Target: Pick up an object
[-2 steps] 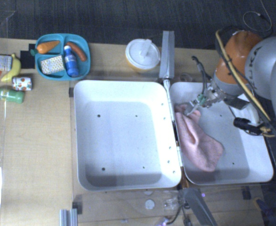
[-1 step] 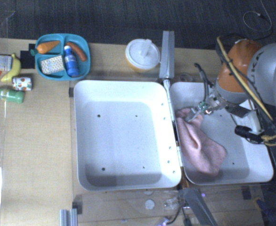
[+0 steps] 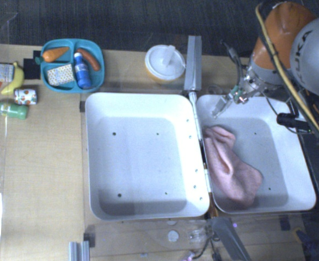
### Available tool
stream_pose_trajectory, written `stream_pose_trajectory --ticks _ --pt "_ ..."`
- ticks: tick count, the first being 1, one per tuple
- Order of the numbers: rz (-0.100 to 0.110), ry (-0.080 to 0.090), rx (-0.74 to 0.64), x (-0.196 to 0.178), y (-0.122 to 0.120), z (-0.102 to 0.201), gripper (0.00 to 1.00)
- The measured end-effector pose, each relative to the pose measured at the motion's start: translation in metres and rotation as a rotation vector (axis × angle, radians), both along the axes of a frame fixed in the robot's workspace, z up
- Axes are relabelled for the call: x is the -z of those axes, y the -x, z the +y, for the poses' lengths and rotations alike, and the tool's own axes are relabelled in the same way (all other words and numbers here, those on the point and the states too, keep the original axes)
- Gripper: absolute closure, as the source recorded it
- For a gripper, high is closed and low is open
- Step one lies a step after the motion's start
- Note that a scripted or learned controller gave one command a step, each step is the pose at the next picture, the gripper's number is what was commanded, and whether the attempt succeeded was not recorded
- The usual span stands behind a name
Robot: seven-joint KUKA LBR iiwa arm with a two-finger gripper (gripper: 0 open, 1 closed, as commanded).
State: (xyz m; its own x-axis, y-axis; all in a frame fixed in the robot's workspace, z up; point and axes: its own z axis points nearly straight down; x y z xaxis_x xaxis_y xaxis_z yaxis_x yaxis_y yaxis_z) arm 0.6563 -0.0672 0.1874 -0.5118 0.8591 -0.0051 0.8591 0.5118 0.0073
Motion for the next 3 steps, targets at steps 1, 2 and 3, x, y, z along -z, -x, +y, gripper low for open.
stream_pose_trajectory --ticks 1,2,3 --pt "0.001 0.000 0.029 0.092 0.015 -0.031 0.00" --pt "0.001 0.001 -0.170 -0.023 -0.010 -0.014 0.00" --pt "0.005 0.000 -0.153 0.081 0.019 -0.046 0.00"
